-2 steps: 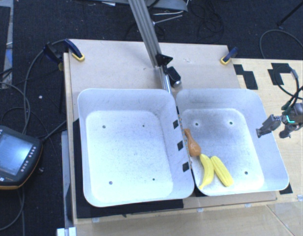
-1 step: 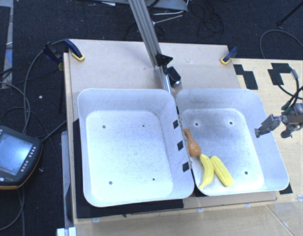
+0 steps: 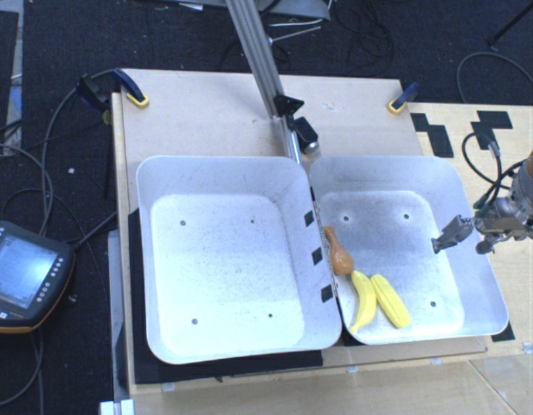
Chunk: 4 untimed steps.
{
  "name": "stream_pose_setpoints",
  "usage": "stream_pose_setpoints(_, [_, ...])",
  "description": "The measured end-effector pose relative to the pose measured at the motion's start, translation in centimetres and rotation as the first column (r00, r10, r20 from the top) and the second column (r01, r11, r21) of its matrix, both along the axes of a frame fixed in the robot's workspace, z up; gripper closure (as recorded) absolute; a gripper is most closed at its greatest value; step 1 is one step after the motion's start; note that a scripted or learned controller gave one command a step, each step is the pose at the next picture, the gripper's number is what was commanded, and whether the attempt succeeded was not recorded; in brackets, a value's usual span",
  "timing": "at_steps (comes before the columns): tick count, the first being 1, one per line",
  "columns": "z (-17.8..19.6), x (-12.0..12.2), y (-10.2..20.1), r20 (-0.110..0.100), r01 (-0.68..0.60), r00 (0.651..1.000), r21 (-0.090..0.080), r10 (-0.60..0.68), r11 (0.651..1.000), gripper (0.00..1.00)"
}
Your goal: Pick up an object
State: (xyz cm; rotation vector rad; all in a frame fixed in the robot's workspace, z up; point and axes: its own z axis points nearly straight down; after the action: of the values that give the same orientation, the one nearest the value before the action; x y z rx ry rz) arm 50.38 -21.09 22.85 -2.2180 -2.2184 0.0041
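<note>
two smooth yellow curved pieces [image 3: 379, 299] — glossy orange pear-shaped lump [image 3: 338, 253] beside; tool [image 3: 461, 232] state unclear

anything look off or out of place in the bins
Nothing looks spilled or damaged. The banana, the corn and the orange piece all lie bunched against the right bin's left wall, well apart from the gripper at its right side.

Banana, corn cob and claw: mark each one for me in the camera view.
banana [image 3: 364, 299]: camera view, middle of its curved yellow body, in the right bin.
corn cob [image 3: 391, 301]: camera view, middle of the cob, just right of the banana.
claw [image 3: 452, 233]: camera view, dark tip at the bin's right side.
</note>
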Motion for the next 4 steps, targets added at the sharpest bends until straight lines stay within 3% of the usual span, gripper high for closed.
stream_pose_setpoints(2, [-12.2, 0.9, 0.6, 0.000, 0.000, 1.000, 0.001, 0.000, 1.000, 0.00])
stream_pose_setpoints(3, [-10.9, 1.1, 0.5, 0.005, 0.000, 1.000, -0.001, 0.000, 1.000, 1.00])
stream_pose_setpoints(4, [-5.9, 0.2, 0.3, 0.009, 0.000, 1.000, -0.003, 0.000, 1.000, 1.00])
